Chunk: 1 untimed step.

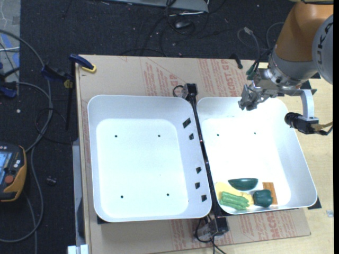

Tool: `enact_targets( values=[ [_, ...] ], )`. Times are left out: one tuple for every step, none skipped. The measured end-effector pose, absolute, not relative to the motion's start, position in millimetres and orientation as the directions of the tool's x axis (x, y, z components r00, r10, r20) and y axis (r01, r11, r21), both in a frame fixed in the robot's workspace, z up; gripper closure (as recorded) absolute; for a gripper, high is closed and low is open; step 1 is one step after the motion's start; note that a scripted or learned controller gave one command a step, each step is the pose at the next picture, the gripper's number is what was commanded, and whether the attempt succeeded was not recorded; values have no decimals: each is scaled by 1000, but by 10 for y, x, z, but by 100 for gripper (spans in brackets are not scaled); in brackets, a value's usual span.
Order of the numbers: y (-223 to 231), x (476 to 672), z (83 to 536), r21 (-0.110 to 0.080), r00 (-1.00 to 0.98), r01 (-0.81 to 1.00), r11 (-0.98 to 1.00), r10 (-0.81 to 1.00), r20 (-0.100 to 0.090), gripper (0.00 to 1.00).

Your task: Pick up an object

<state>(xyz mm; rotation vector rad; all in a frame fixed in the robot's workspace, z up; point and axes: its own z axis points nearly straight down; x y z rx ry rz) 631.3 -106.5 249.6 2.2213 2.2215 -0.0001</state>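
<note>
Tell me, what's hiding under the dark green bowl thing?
A yellow piece pokes out from under the dark green bowl, in the right bin. How far it runs underneath is covered.

Both bins, left bin (140,157) and right bin (254,147), look like smooth white plastic, slightly glossy. Table (137,78) top is matt brown cardboard with red print. Floor (47,30) around it is dark, rough, carpet-like. Arm (302,28) shell is smooth orange and grey, faint sheen; tool (250,100) looks like dull grey metal. Dark green bowl (243,183) glossy plastic. Green ridged piece (234,200) and green block (262,198) matt, plastic-looking.
</note>
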Motion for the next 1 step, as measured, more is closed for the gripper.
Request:
enact_targets(
  values=[
    [-1105, 5703, 1483, -9, 1, 1000, -1, 1000, 1, 0]
  ],
)
